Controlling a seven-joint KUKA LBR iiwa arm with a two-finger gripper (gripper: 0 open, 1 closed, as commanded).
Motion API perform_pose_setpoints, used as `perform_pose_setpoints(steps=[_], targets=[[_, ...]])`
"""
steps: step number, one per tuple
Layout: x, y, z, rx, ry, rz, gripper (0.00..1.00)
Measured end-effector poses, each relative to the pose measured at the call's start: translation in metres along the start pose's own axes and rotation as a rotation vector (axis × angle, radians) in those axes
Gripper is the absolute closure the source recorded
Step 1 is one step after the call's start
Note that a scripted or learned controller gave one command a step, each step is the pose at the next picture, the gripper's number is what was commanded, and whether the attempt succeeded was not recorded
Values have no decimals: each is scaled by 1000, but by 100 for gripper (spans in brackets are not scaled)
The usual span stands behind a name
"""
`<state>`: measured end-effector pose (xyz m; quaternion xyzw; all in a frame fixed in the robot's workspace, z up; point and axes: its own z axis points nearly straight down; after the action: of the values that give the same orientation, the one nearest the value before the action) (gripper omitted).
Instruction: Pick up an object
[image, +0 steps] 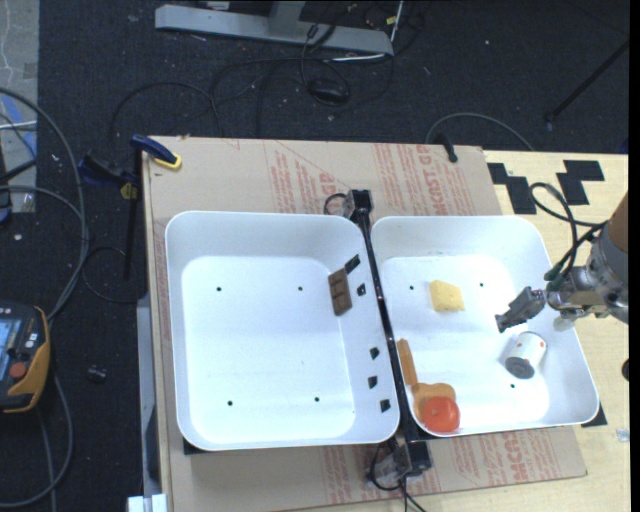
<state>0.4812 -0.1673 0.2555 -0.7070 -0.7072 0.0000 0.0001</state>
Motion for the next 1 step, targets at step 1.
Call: perform_pose_setpoints(steps=[1], targets=[[-17,31,23,1,0,0,0]])
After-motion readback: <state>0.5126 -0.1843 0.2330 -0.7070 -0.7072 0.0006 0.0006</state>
